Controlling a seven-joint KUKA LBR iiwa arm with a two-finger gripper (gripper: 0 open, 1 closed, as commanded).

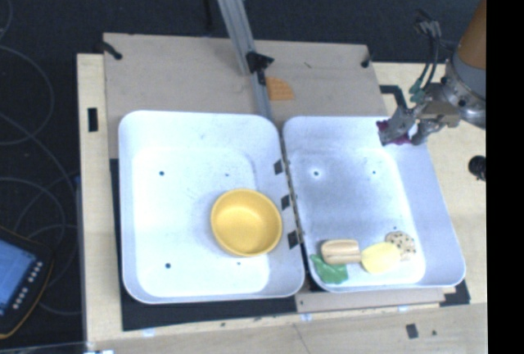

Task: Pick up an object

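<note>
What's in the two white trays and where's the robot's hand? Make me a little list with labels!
left bin: yellow bowl, near its lower right
right bin: tan block, yellow piece, speckled round thing, green bit, all bunched at the near edge
gripper: over the right bin's far right corner, apart from the objects
held: nothing seen between the jaws

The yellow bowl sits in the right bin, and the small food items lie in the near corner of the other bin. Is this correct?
Not quite. The camera view shows the yellow bowl in the left bin, not the right one. The small food items lie in the near corner of the other bin, the right bin, as you said.
</note>
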